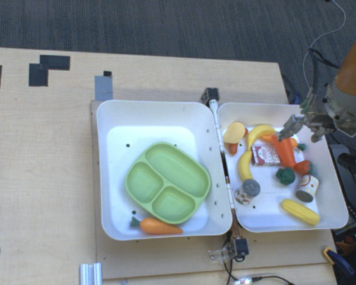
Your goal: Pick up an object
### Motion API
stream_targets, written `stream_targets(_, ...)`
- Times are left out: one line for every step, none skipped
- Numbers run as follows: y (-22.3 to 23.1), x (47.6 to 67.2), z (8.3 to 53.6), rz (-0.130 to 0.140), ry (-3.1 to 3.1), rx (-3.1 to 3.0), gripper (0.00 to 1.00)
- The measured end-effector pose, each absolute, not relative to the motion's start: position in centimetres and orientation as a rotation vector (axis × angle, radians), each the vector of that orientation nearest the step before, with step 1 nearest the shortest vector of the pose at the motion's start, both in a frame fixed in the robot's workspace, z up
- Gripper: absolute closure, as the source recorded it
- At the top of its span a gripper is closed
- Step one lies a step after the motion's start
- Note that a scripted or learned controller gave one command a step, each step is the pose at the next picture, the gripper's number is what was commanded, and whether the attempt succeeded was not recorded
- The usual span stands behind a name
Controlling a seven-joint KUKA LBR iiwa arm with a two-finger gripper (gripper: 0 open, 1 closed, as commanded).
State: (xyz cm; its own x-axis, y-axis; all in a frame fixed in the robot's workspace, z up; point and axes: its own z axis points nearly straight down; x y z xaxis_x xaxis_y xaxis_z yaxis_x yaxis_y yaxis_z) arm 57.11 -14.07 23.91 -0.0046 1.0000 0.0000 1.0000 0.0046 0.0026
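Gripper: the grey two-finger gripper (304, 129) is seen at the far right edge of the right-hand shallow white bin (338, 215), above its contents; its fingers are spread apart with nothing between them.
Arm: the grey arm with the orange band (351, 82) is seen entering from the right.
Right bin contents: a curved yellow toy banana (250, 150), a long orange toy carrot (283, 149), a red-and-white packet (264, 155), a dark green round toy (285, 175), a yellow toy corn cob (300, 212), a grey round lid (250, 188) and a small white cup (307, 188) are lying close together.
Nearest object: the orange carrot is lying just beside the fingers.
Left bin: the left-hand white bin (107, 159) is occupied by a light green divided plastic plate (167, 183); a second orange toy carrot (159, 226) is lying at the plate's near edge.
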Motion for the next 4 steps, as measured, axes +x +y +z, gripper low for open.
stream_targets(-14.3,55.4,10.1,0.000,2.225,2.220,0.00)
stream_targets(-14.2,55.6,11.3,0.006,2.224,2.215,1.00)
stream_targets(-14.2,55.6,11.3,0.006,2.224,2.215,0.00)
stream_targets(-9.3,53.0,8.8,0.008,2.214,2.212,0.00)
